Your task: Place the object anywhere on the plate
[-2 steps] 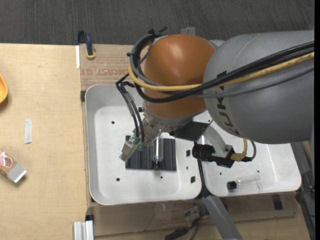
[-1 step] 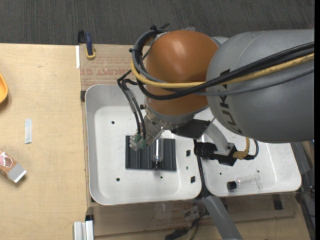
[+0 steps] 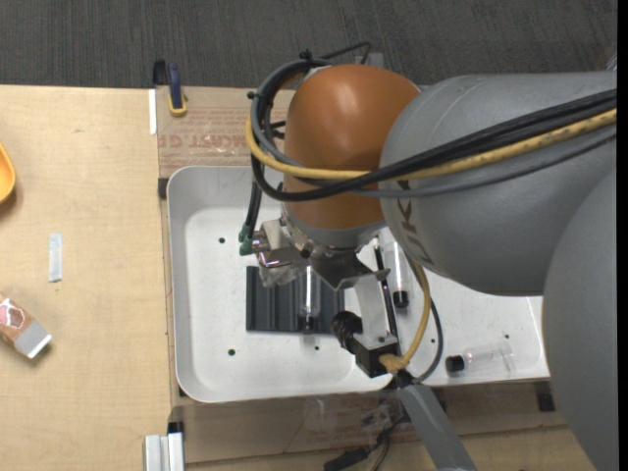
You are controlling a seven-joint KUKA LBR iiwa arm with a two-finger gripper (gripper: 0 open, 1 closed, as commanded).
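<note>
Dark ribbed plate: rectangular, flat on the floor of the white bin, toward the bin's middle, its right part covered by my arm. Object to be placed: I cannot tell which item it is; nothing visible lies on the plate's bare ribs. My tool: hanging directly over the plate's right side, a slim metal finger pointing down at the ribs; how far it stands open, or whether it has hold of anything, I cannot tell, since the wrist hardware covers it. Orange band of my arm: large, domed, above the tool, looped with black and yellow cables. Clear tube with black cap: lying on the bin floor near the lower right, well apart from the plate. Table: pale wood, left of the bin. On it: small clear strip; wrapped reddish-white item near the left edge; orange thing, cut off by the frame. Blue clamp: at the table's far edge.
</note>
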